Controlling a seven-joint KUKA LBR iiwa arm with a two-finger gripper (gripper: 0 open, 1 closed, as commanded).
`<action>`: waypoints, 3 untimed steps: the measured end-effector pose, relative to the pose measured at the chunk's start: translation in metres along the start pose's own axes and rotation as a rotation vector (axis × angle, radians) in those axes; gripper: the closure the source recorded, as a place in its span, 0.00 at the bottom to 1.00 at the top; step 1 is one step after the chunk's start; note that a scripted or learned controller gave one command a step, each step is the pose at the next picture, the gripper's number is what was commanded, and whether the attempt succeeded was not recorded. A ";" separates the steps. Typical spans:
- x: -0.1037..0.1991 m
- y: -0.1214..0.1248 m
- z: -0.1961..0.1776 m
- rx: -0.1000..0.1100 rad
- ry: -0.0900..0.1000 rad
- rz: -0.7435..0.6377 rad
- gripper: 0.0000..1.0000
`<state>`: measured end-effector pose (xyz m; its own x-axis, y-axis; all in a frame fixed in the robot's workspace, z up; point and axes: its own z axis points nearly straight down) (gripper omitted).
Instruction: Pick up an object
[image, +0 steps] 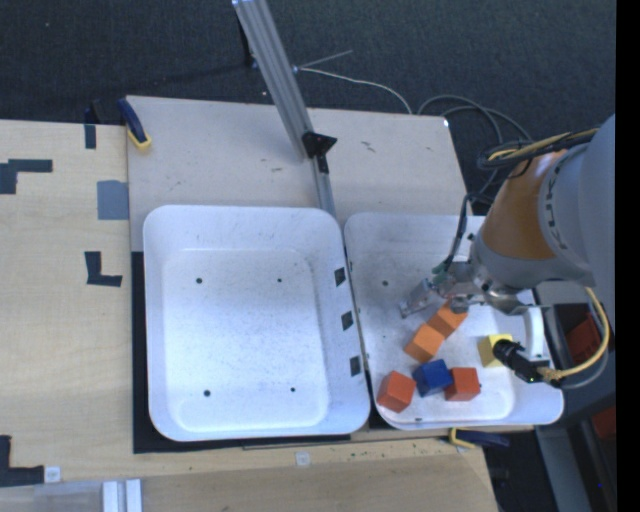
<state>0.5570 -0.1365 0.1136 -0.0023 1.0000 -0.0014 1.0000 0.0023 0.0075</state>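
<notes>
The arm (545, 215) reaches in from the right, its grey body and orange band hanging over the right bin (385, 250). Below the wrist the end effector (428, 297) sits low over the middle of that bin, its grey metal fingers pointing left and down toward the bin floor. Whether those fingers are spread or pressed together I cannot tell — they read as one blurred grey shape, and nothing is visibly caught between them.

Just below and to the right of the end effector lies an orange block (448, 319), with a second, larger orange block (426, 342) touching it on the lower left; the pair forms a slanted line. The upper block is very near the fingertips, but contact cannot be confirmed. Further toward the near rim sit three more pieces in a row: a red-orange cube (396, 389) at the left, a blue block (433, 375) in the middle, touching or nearly touching its neighbours, and a red cube (463, 383) at the right. A small yellow block (490, 348) lies near the right side of the bin, just beside a black cable fitting with a yellow cable on the arm.

The left bin (245, 320) sits alongside, sharing the middle edge with the right one. Both rest on the bench (230, 150) — a pale board with a metal rail (285, 85) slanting across its far side.
</notes>
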 end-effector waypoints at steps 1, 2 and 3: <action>0.053 0.039 -0.083 -0.001 0.002 -0.005 0.00; -0.018 -0.005 -0.017 0.017 0.000 0.009 0.00; -0.007 -0.014 0.000 -0.013 -0.009 0.002 0.00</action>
<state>0.5429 -0.1432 0.1134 0.0002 0.9999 -0.0107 0.9998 0.0000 0.0201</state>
